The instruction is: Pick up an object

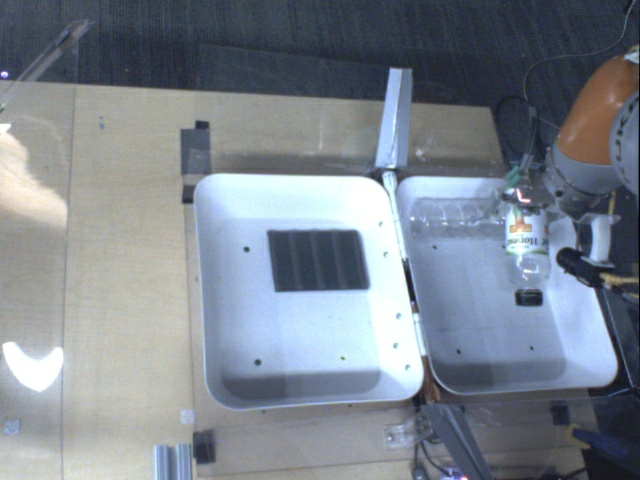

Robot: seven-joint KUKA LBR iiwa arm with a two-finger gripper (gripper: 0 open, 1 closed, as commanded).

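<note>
Clear bottle [526,248] with orange-and-white label lying in the right bin [480,353], dark ridged mat [317,260] in the left bin [230,298], tool's state cannot be told.

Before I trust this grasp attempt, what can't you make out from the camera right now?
- Gripper: fingers hidden by the wrist, camera view.
- Arm: cut off by the right edge.
- Clear plastic bottle: label print too small; any grip on it unclear.
- Crumpled clear plastic: too transparent to identify.

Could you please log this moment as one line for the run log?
arm: over right white bin | clear plastic bottle with orange-white label: lying in bin | left white bin: dark ribbed rectangular pad
</note>
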